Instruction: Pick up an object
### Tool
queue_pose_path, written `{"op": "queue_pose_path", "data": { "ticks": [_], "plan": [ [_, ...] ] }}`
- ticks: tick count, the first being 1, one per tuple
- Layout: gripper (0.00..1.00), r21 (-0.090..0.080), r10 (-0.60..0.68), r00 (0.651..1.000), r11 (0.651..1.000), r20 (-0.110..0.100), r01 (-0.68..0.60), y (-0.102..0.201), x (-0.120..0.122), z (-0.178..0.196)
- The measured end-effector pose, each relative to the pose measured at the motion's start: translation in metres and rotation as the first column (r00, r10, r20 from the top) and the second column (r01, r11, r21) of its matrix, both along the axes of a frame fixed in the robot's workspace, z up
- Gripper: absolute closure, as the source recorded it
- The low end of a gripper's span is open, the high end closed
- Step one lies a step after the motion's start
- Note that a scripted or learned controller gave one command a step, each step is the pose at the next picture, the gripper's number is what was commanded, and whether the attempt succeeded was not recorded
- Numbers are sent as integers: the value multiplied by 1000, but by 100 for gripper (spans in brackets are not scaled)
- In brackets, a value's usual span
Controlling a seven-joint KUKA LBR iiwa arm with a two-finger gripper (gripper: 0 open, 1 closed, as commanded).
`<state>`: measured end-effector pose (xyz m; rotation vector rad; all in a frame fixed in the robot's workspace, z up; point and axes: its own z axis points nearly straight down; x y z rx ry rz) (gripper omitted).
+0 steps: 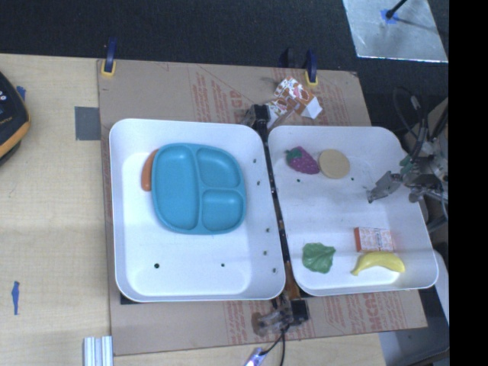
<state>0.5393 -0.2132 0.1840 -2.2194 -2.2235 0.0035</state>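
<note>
1. Two-finger gripper (383, 187), opening unclear, nothing visibly held, hangs over right white bin (345, 206)
2. Small red-and-white packet (374, 239) nearest (yellow plastic banana (378, 263) just beside): risk of nudging both w/o a grab

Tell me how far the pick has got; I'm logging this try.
Nothing looks picked yet: grapes, cookie, packet, banana and green leaf all lie in the right bin. The claw sits over its right side. Grasping and lifting remain.

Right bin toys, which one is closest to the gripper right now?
The tan round disc, next to the purple grapes, looks nearest the gripper. The other toys lie farther away.
</note>
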Motion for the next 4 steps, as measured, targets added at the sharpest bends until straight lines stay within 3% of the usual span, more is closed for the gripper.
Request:
{"op": "queue_pose_path", "data": {
  "ticks": [1, 2, 3, 4],
  "plan": [
    [0, 2, 4, 1000, 1000, -1, -4, 61, 80, -25],
    [0, 0, 3, 1000, 1000, -2, -3, 35, 46, -33],
    [0, 2, 0, 1000, 1000, 0, 0, 38, 28, 12],
    [0, 1, 2, 1000, 1000, -3, -2, 1, -42, -33]
  ]
}}
